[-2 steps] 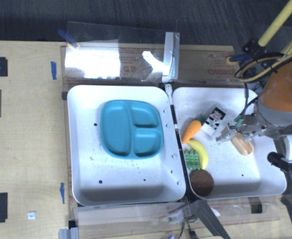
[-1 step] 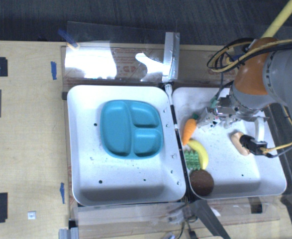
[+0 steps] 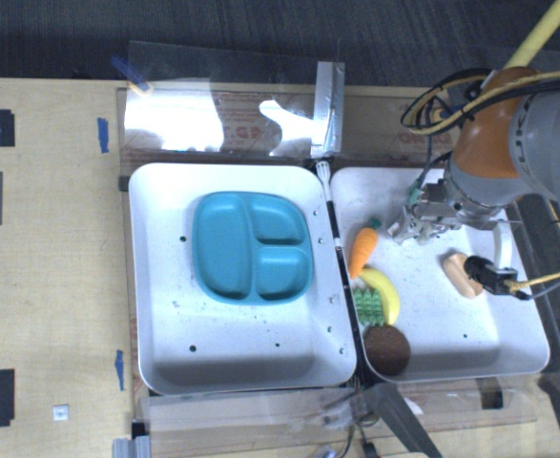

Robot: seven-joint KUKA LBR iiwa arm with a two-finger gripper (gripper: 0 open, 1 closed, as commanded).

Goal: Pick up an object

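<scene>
Gripper (image 3: 415, 225) hovered in right bin (image 3: 508, 342); finger state indeterminate. Carrot (image 3: 362, 249), banana (image 3: 384, 292) unlifted. 0 objects picked.

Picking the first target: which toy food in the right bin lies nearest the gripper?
The carrot, just left of the gripper; the banana and brown ball lie farther down.

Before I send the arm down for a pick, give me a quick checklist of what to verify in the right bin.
1. Gripper over the right bin: ok.
2. Nothing between its fingers: cannot tell.
3. Carrot close left of the gripper, unobstructed from above: ok.
4. Banana free to lift: not ok, it touches the carrot and the green item.
5. Brown round object away from the wall: not ok, it sits in the bin's front-left corner.
6. Tan piece lying apart from the others: ok.
</scene>
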